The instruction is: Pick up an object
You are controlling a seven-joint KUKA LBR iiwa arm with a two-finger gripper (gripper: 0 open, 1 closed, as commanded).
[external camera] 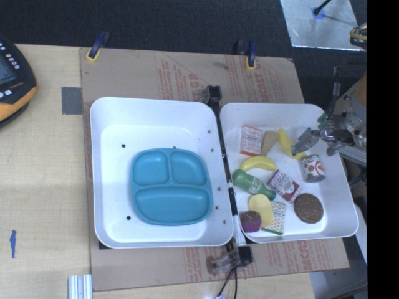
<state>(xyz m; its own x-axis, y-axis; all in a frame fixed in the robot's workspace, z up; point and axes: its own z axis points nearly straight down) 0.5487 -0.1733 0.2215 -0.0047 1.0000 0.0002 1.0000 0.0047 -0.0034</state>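
The little can [313, 167] is red and white and lies on its side at the right of the picture, in the right bin [346, 229]. It is probably the thing to grab. At the bottom of that bin is a round brown cookie [308, 208]. The toys are piled together so the arm can reach any of them. Just above the can hangs the gripper [304, 142], low and close, likely ready to go down. I cannot tell if it is open or closed.
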